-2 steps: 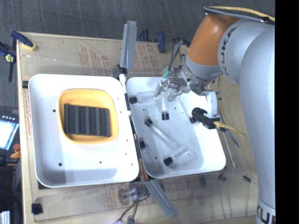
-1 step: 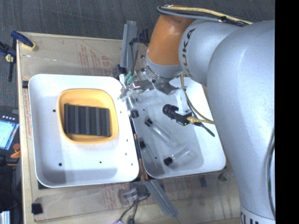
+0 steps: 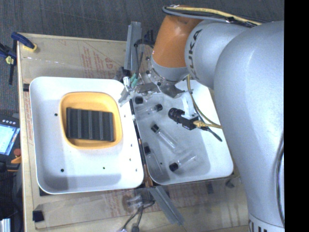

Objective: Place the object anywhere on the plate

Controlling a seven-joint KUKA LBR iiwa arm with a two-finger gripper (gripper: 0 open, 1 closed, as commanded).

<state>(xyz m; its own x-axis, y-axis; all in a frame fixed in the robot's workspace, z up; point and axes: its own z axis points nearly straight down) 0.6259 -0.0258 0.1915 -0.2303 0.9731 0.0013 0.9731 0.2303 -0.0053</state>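
Observation:
A yellow plate (image 3: 90, 97) with a dark ribbed centre lies in the left white bin (image 3: 46, 149). Several small clear tubes with black caps lie in the right white bin (image 3: 215, 153): one tube (image 3: 163, 135) sits near the middle, and another tube (image 3: 181, 161) lies by the front wall. My gripper (image 3: 132, 89) hangs low over the back left corner of the right bin, close to the wall between the bins and just right of the plate. A small green-tipped piece (image 3: 126, 81) shows at its end. What lies under the gripper is hidden.
The grey arm (image 3: 241, 91) and its orange band (image 3: 176, 40) cover the back and right of the right bin. A black cable plug (image 3: 177, 116) hangs from the wrist over that bin. Metal brackets (image 3: 133, 45) stand behind the bins, and a blue clamp (image 3: 23, 40) sits at the bench's back left.

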